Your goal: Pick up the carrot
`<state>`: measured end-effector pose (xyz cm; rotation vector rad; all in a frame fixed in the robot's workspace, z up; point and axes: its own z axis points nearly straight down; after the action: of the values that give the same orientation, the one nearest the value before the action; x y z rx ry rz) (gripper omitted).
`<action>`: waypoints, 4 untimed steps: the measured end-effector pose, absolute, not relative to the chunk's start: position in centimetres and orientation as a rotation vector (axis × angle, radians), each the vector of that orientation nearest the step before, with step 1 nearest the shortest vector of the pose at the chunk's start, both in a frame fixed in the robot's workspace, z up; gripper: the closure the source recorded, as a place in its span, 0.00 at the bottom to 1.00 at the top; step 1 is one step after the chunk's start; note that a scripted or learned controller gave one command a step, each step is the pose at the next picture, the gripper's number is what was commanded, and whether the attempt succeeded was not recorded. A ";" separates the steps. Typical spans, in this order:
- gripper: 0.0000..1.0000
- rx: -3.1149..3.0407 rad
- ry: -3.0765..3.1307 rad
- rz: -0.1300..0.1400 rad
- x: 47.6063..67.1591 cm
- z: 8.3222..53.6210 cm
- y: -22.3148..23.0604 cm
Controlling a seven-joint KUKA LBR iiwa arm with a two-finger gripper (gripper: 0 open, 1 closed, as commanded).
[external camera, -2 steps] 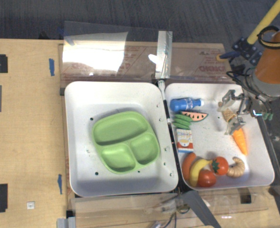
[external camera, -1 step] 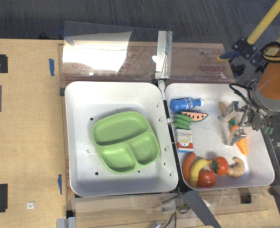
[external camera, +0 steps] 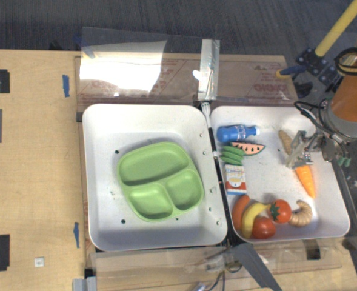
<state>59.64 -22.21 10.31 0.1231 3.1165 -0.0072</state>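
Camera view: wooden bench [external camera: 26, 180], grey floor [external camera: 166, 11].

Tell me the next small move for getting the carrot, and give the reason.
Probably lower the tool a little toward the near edge of the bin, onto the carrot. The carrot lies loose on the floor of the right bin, just below the tool in the picture, with nothing pressed against it. The tool looks to be just above its top end.

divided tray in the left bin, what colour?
Light green; the divided tray shows plainly in the camera view.
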 end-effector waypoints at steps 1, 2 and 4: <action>0.00 0.123 3.118 -0.006 59.6 10.2 -22.2; 0.00 -0.110 3.130 -0.003 56.4 8.9 -22.3; 1.00 -0.588 3.073 -0.009 50.0 9.1 -22.4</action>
<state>50.03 -22.40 9.07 -0.5884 3.0726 -0.0094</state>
